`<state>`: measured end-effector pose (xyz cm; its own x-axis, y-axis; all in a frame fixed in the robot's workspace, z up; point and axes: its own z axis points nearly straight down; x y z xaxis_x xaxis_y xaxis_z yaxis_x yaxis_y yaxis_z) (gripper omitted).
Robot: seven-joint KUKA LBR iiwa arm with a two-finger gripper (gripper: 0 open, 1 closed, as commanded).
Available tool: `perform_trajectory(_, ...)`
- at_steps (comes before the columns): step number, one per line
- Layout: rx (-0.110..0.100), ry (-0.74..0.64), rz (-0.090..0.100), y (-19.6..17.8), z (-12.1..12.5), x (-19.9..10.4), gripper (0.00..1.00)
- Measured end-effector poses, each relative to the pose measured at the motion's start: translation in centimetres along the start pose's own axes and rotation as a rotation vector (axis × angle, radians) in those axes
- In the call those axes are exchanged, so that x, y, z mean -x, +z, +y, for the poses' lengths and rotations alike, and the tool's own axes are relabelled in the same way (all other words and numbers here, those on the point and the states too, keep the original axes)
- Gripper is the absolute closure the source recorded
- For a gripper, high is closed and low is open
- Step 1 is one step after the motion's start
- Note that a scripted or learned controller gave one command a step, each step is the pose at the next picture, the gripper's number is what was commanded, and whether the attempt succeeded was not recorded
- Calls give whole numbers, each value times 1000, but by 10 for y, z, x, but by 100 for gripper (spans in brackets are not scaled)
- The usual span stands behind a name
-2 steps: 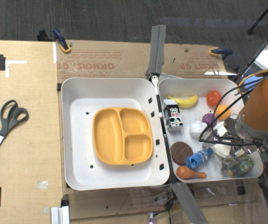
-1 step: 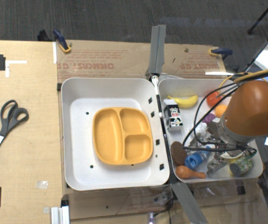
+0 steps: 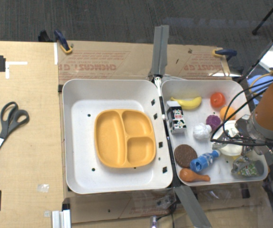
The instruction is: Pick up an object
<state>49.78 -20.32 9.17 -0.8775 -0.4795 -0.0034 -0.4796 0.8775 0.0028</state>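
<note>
1. Grey arm with orange band [image 3: 269, 106] reaching in over the right-hand side of the right white bin [image 3: 198, 82], wrist low above a pale round piece [image 3: 230, 149] and a crumpled grey-green packet [image 3: 246, 167]
2. Cannot tell whether the jaws stand open or closed: hidden under the wrist and black cables; nothing seen gripped
3. Candidates for picking all in that bin: yellow plastic banana [image 3: 188, 102], orange ball [image 3: 217, 99], purple ball [image 3: 213, 121], white crumpled lump [image 3: 201, 131], black-and-white carton [image 3: 176, 118], brown flat disc [image 3: 185, 154], blue plastic bottle [image 3: 204, 161], orange pear-shaped toy [image 3: 193, 175]
4. Left white bin [image 3: 74, 127] carrying a yellow divided plate [image 3: 125, 138]; black-handled scissors [image 3: 8, 122] well apart on the tan surface [image 3: 27, 184]
5. Likely trouble: crowding near the wrist, so a closing grip may catch two pieces or pinch neither
6. Packet probably limp and close to the bin wall, liable to slip out or leave no room alongside
7. Round balls apt to roll off a glancing touch; flat disc hard to get under
8. Loose cables possibly snagging on a lift
</note>
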Motion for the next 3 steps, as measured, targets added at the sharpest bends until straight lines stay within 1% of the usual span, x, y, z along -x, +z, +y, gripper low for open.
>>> perform_trajectory(1, -5, 69, -4, -2, -24, 139, 0)
perform_trajectory(2, -5, 73, -11, -13, -25, 140, 100)
perform_trajectory(3, -6, 195, -5, -119, -61, 152, 100)
